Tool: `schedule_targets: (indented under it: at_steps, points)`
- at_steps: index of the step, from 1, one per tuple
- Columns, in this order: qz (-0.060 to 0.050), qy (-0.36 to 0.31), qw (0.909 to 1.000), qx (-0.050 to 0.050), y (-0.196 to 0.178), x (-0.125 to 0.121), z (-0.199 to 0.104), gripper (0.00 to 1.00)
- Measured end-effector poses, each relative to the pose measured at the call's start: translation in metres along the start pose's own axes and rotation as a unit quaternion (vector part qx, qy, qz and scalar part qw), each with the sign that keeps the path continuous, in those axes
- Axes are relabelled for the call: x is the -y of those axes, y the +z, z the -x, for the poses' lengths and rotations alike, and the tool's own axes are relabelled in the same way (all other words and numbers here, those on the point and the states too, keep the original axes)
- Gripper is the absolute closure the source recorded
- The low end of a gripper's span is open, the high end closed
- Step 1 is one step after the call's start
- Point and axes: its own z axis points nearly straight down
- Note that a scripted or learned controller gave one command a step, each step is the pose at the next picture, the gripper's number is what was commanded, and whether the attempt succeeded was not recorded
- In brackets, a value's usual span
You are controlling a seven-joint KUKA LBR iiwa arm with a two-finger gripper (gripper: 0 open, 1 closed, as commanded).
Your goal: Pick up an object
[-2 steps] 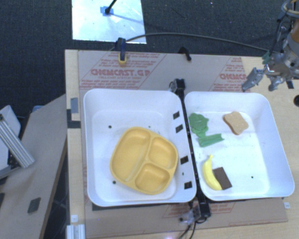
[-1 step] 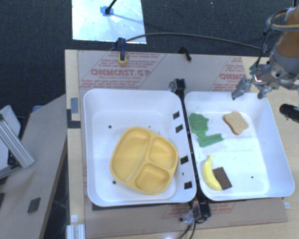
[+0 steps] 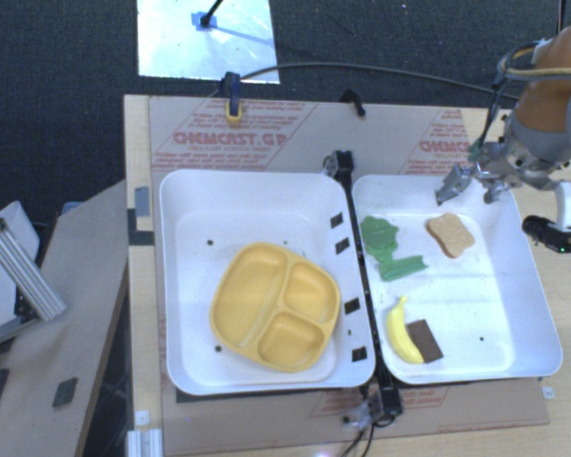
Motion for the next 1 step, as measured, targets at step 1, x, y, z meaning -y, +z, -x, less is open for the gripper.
schedule_targets:
  at_steps: [1]
  points:
    - [-0.001,0.0,1.0,0.0,0.0618,0.0012,0.0016,0.0]
